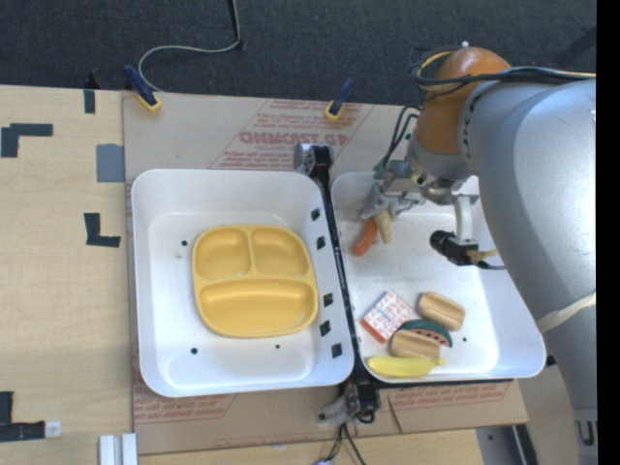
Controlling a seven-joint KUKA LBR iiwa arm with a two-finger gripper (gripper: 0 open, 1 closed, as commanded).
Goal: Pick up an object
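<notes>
Orange and slim, a toy carrot (363, 238) lies or hangs near the back left corner of the right bin (504, 352), directly under the end effector (380, 213) of the grey arm (542, 163). Its long axis runs on a slant, the upper end up against the fingertips and the lower end pointing toward the divider between the bins. Whether the end effector is clamped on the carrot or merely touching it cannot be told from this angle, so the pick looks to be at the grasp stage, with a clear lift not yet evident. Along the front edge of the same bin rest a small box (387, 314), a bun (442, 309), a sandwich (420, 341) and a banana (401, 366). A yellow divided plate (256, 280) sits in the left bin (155, 260).
</notes>
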